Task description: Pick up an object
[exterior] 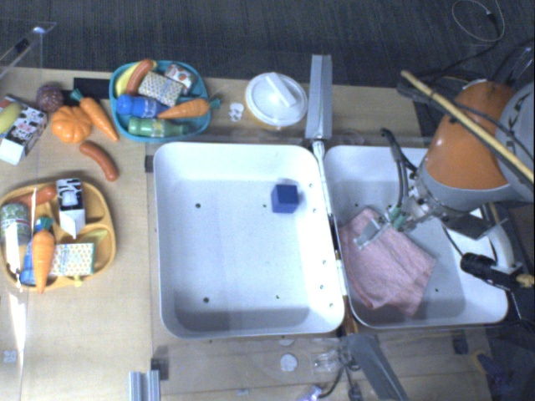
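The arm's pincer (378,228) sits low in the right white bin (485,307), touching the top edge of the crumpled pink cloth (384,266); whether it's gripping can't be told. Risk, judged: soft cloth may bunch or slip out w/ only a thin fold caught, so the lift comes up bare. Count: 1 cloth, 1 small blue cube (286,197) in the left white bin (226,299), 2 bins on the table (134,341).

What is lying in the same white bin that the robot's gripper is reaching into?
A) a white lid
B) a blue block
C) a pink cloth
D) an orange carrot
C: the pink cloth lies in the right bin, with the gripper at its upper edge.
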